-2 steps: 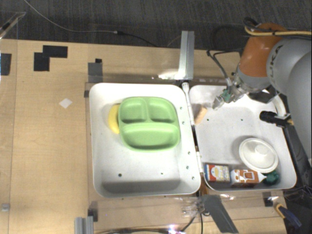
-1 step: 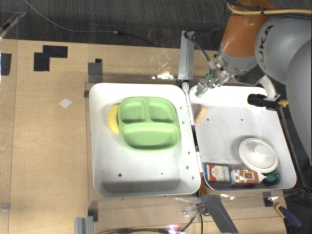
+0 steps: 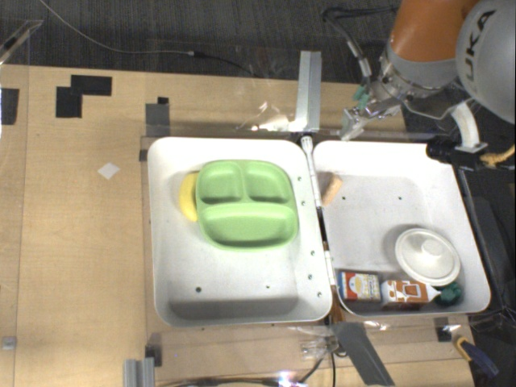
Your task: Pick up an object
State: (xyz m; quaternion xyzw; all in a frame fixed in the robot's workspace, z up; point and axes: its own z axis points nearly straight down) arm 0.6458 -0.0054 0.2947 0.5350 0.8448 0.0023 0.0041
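— What lies below you?

— A green divided plate [image 3: 244, 202] in the left bin [image 3: 173, 293], flat, three compartments, a yellow thing [image 3: 187, 198] peeking from under its left edge. In the right bin [image 3: 379, 176]: a white bowl [image 3: 426, 255], a small carton [image 3: 384, 290] on its side, a tan piece [image 3: 330, 188].

— And your fingers [image 3: 360, 116]?

— They hang above the right bin's far rim, over the table. Whether they're parted, I cannot tell; I see nothing between them.

From my feed the arm [image 3: 451, 31] is chopped off by the top and right edges. A yellow thing [image 3: 187, 197] is mostly tucked under the green tray [image 3: 246, 202], so I can't tell what it is. The carton [image 3: 385, 290] label's too blurry to read.
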